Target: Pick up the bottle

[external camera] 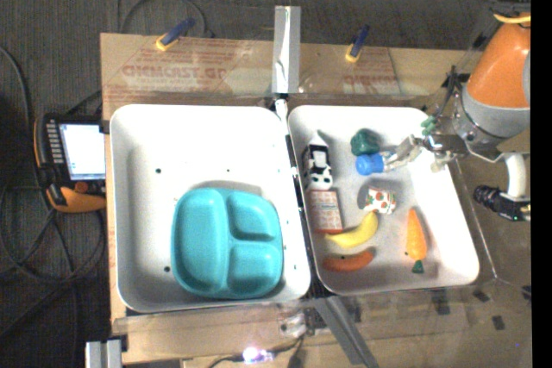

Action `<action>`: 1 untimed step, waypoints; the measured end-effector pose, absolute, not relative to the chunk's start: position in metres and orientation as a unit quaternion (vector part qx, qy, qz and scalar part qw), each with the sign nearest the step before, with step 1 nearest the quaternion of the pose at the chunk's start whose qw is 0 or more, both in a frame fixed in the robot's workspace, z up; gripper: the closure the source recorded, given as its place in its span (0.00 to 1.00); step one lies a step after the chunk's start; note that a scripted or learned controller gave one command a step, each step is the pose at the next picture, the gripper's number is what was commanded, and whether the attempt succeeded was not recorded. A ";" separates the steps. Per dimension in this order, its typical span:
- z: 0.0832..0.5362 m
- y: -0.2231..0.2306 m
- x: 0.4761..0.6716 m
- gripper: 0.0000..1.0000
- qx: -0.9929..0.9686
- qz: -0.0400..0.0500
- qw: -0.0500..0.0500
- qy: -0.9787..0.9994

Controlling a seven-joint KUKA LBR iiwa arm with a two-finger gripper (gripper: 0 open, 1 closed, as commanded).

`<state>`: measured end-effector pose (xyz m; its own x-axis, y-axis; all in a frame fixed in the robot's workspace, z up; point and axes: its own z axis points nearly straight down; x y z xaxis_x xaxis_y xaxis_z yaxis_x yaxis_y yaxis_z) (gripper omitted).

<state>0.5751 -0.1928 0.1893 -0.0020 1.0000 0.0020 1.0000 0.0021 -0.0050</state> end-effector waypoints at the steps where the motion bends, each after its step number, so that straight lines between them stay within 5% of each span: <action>1: 0.088 -0.189 0.643 0.00 -0.706 0.003 0.000 -0.708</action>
